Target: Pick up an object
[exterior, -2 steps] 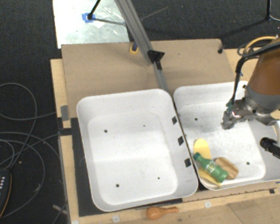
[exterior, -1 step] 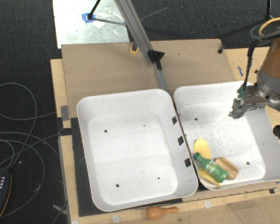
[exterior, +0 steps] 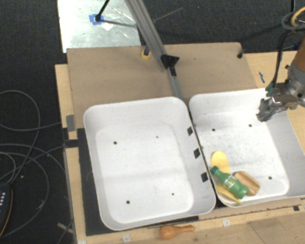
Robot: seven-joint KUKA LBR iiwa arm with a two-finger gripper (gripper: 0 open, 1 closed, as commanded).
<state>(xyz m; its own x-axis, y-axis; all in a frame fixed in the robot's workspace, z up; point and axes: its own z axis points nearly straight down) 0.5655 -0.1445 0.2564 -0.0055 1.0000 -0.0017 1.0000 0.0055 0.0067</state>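
Dark carpet floor [exterior: 16, 46] all around, with thin cables [exterior: 14, 132] looped over it on the left. The bench [exterior: 121, 73] is plain tan board. A pale sheet [exterior: 86, 23] lies on the floor at the top, and a grey pole [exterior: 146, 25] slants across it.

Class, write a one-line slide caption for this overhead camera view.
Gripper over the right bin, apart from the green bottle at its front edge.
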